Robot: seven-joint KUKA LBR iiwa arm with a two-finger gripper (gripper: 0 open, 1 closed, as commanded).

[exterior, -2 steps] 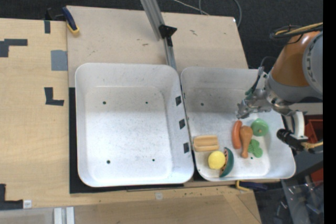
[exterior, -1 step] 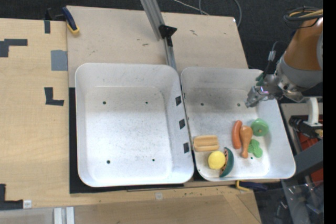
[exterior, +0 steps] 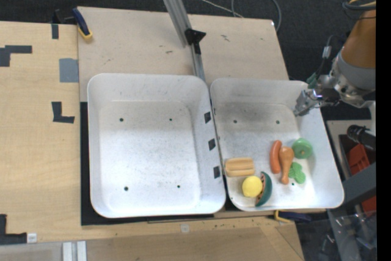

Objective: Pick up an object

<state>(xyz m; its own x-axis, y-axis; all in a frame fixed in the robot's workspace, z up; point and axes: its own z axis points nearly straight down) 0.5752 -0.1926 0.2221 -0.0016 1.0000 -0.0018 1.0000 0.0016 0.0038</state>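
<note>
The gripper (exterior: 303, 103) hangs over the upper right edge of the right bin (exterior: 256, 95), reaching in from the grey arm (exterior: 357, 67) with its orange band at the right of the view. Its tip is small and dark against the bin wall, and whether it is parted or closed cannot be told; nothing is seen caught in it. All the objects lie below the gripper in the view, toward the near end of the same bin. Closest to it, almost straight below, is a green round toy (exterior: 302, 148). Just left of that lies an orange carrot-like piece (exterior: 276, 156), with a paler orange piece (exterior: 286, 163) touching it on its right side, and a small green leafy toy (exterior: 297, 173) beside the lower end of that. Farther down and to the left of the gripper sits a tan bun-shaped toy (exterior: 239, 166), and just below it a yellow ball-like toy (exterior: 251, 186) rests against a dark green curved piece (exterior: 265, 190). Well to the left of the gripper, the left bin (exterior: 146, 143) stands touching the right one along their shared edge. Up and to the left of the gripper, a grey metal rail (exterior: 174, 0) slants across the wooden bench (exterior: 134, 40).
</note>
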